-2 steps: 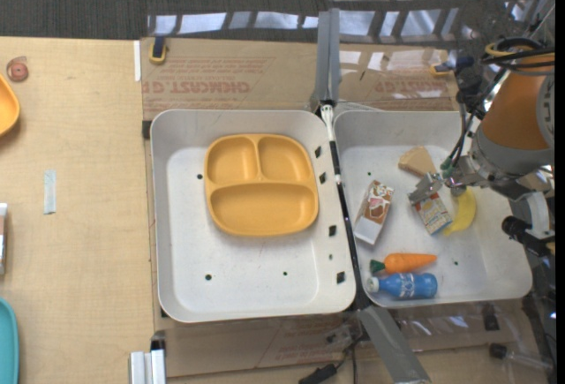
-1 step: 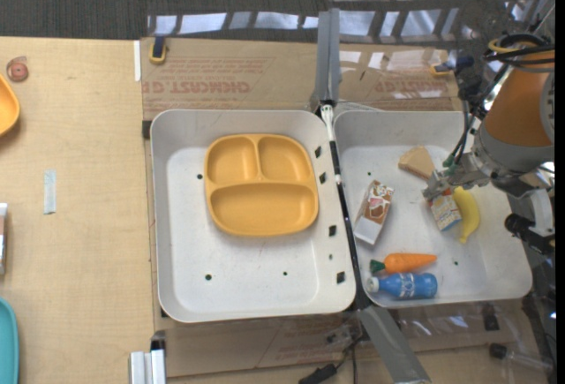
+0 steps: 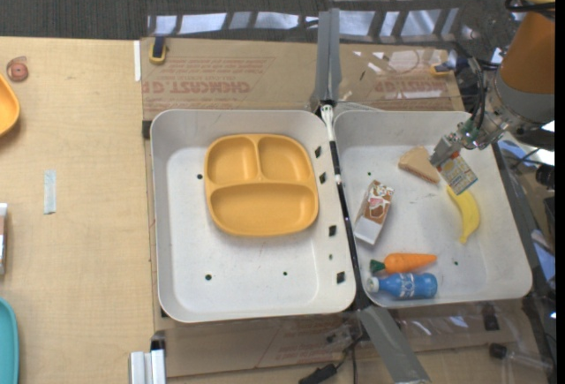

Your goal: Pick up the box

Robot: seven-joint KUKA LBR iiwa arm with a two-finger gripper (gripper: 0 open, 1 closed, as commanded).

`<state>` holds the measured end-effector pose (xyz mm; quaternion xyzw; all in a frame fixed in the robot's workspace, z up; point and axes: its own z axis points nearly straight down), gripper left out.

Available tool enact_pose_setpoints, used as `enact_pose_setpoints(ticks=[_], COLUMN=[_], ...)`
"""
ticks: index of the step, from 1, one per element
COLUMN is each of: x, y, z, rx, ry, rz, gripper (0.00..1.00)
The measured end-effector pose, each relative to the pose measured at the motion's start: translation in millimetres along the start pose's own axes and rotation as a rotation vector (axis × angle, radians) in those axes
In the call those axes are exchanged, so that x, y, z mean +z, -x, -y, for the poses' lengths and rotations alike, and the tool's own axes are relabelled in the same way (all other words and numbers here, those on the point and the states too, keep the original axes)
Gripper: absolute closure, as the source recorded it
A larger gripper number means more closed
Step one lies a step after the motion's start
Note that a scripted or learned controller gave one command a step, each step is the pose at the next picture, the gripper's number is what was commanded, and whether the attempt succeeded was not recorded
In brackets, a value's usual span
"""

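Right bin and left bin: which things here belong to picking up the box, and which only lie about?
For the job:
- box, right bin
- gripper

Lying about:
- banana
- carrot
- blue bottle
- bread slice
- yellow divided plate, left bin

Two bins sit side by side on the worktop [image 3: 71, 197]. The left bin [image 3: 177, 285] holds a divided plate [image 3: 261, 184], lying toward its 12 o'clock side. In the right bin [image 3: 512, 276], the box [image 3: 374, 212] lies near the 9 o'clock wall. At 6 o'clock from the box lies a carrot [image 3: 408, 262], with a bottle [image 3: 404, 286] just beside it, nearer the front wall. A wedge of bread [image 3: 417, 165] lies at 1 o'clock from the box, and a banana [image 3: 466, 213] at 3 o'clock. The gripper [image 3: 452, 149] hangs beside the bread, at its 3 o'clock.
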<state>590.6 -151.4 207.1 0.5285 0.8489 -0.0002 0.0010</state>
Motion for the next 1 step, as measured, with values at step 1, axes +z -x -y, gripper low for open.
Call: enact_pose_setpoints(ticks=[1], x=[-9.3], y=[-57.8], z=[-48.7], rx=[0.245], ry=[-0.003], rz=[0.0], gripper=[1.0])
